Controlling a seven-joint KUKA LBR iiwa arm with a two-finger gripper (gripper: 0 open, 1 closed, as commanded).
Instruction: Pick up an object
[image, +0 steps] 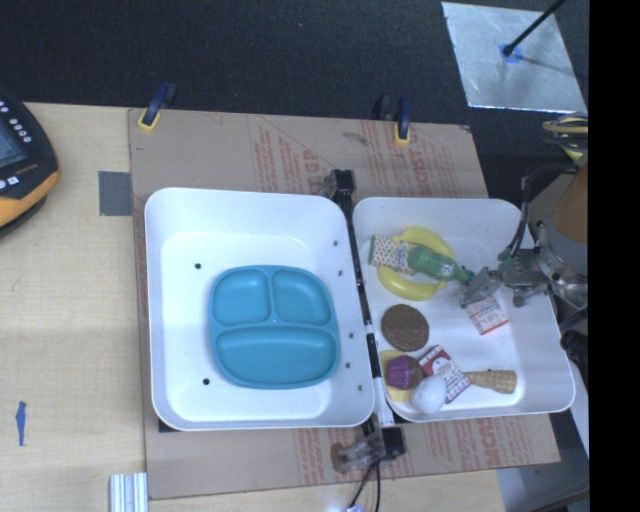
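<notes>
Bench carries two shallow white bins side by side on a sheet of cardboard, clamped at its far edge by a yellow clip and a blue-and-yellow clip. Left bin holds one item: a blue divided plate, three compartments, lying flat near the bin's centre. Right bin holds the loose objects. Yellow plate sits toward the far-left part of that bin, w/ a green bottle lying across it, cap end pointing to the bin's right side. Brown round cookie lies flat near the left wall, just in front of the yellow plate. In the near-left corner: purple cup, white ball and a red-and-white packet, all bunched together, touching or nearly so. Ice-cream cone lies on its side along the near edge, to the right of that bunch. Small white-and-red card lies flat toward the bin's right side. Gripper is down inside the right bin, by its right wall, just above the card and near the bottle's cap end; arm enters over the right rim. Jaw state: cannot tell, fingers too dark and cluttered to read. Nothing seen held between them.
</notes>
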